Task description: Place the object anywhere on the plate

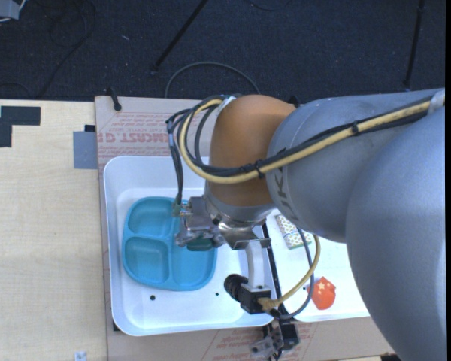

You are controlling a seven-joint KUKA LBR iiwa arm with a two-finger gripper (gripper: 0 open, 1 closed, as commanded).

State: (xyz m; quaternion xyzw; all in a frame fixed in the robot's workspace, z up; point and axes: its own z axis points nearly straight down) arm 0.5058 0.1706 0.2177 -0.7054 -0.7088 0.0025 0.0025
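Plate [154,250]: blue, three compartments, in left part of white bin [128,183].
Gripper [198,238]: over plate's right edge, dark green thing at its tip; fingers hidden, open or closed can't tell.
Object: that green thing [201,242], at plate's right rim; axis unreadable.
Nearby: orange-red item [323,293] well right of plate; patterned packet [292,232] right of plate.
Room: plate's left compartments bare.
Obstruction: arm [323,171] covers bin's right side.
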